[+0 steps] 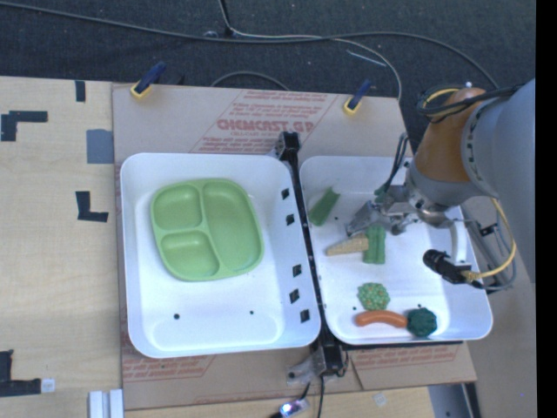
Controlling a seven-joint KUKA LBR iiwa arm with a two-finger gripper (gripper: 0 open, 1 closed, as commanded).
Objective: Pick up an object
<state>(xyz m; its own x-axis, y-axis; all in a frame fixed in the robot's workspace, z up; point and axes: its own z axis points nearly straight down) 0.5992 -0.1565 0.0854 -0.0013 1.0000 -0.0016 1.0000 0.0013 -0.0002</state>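
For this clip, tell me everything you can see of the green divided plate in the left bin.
The green plate is a light green, rounded-square tray that looks like plastic, moulded into three compartments: two smaller ones on its left side and one long one on the right. It lies flat, right way up and slightly rotated, in the upper half of the left bin. It rests on the bin floor, apart from the walls.

Wooden bench (52, 259) carries a cardboard sheet (252, 120), clamped at the back edge, and two white bins, left (209, 329) and right (461, 320), sit side by side on it
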